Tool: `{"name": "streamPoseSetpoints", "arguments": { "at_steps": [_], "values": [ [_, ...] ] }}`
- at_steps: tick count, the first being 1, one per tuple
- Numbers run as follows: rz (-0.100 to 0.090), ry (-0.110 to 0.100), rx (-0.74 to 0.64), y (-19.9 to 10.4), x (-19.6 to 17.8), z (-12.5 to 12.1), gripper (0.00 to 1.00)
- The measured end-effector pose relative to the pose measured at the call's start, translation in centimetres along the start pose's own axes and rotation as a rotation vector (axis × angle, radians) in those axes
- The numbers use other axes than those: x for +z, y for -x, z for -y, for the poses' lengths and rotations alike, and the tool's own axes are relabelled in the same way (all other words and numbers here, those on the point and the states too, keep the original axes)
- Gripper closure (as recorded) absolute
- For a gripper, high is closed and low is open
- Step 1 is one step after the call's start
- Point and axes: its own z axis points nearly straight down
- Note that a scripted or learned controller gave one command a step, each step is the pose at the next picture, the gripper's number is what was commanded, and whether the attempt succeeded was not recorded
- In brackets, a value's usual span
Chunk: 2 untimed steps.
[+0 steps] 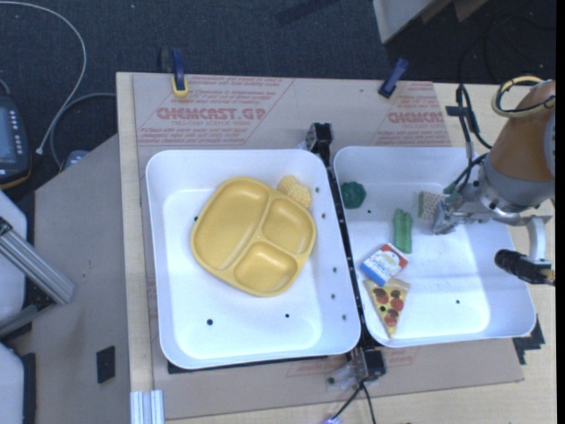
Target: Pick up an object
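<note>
Grey gripper [444,219] low in right bin [459,321], beside beige sponge piece [430,204]; finger state unclear; next, descend and pinch.

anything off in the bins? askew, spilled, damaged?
No spill or damage. The yellow divided plate sits rotated askew in the left bin, partly covering a small yellow item at its upper edge. The pizza slice lies against the right bin's left wall.

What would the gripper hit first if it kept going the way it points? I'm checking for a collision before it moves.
Probably the small beige object just ahead of the gripper, which points toward the picture's left and down into the right bin. Depth is unclear, so it might meet the bin floor first.
</note>
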Motion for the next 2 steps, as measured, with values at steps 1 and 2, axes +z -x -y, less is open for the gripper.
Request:
{"name": "streamPoseSetpoints", "arguments": {
  "at_steps": [1,2],
  "values": [
    [0.003,0.006,-0.001,0.0,-4.4,-1.0,1.00],
    [0.003,0.006,-0.001,0.0,-10.4,-1.4,1.00]
  ]
}}
